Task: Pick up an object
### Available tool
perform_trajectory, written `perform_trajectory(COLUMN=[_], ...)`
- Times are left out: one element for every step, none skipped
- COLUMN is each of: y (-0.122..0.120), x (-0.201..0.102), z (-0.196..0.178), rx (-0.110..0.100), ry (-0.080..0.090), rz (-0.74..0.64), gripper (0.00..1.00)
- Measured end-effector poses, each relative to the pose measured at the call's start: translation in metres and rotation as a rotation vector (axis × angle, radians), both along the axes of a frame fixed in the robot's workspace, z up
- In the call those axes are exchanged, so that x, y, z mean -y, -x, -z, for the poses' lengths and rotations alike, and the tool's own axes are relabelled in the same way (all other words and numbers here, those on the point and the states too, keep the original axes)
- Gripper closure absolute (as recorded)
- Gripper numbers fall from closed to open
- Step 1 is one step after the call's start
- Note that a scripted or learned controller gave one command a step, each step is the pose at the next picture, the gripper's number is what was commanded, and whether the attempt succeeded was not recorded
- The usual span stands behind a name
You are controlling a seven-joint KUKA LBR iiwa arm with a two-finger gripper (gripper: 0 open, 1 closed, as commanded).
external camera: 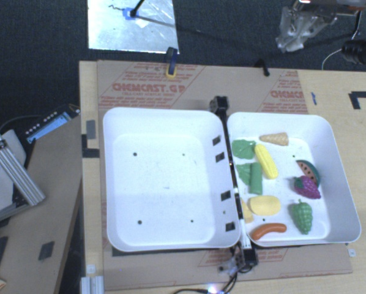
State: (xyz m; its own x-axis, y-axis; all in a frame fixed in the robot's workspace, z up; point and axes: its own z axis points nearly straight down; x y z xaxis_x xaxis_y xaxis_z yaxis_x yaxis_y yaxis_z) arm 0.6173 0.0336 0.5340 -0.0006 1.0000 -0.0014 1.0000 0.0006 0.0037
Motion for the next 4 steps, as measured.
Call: perform_trajectory(y=[-0.053, -0.041, -0.044, -0.051], x=[-0.011, -0.012, -0.012, 0.080], z=[0.000, 0.212, 0.190, 0.214], rx=[0.000, -0.019, 0.001, -0.003], ry=[-0.001, 0.000, -0.002, 0.002], rz=[-0.004, -0.001, -0.006, 0.007], gripper=[1.00, 1.00, 1.00, 1.00])
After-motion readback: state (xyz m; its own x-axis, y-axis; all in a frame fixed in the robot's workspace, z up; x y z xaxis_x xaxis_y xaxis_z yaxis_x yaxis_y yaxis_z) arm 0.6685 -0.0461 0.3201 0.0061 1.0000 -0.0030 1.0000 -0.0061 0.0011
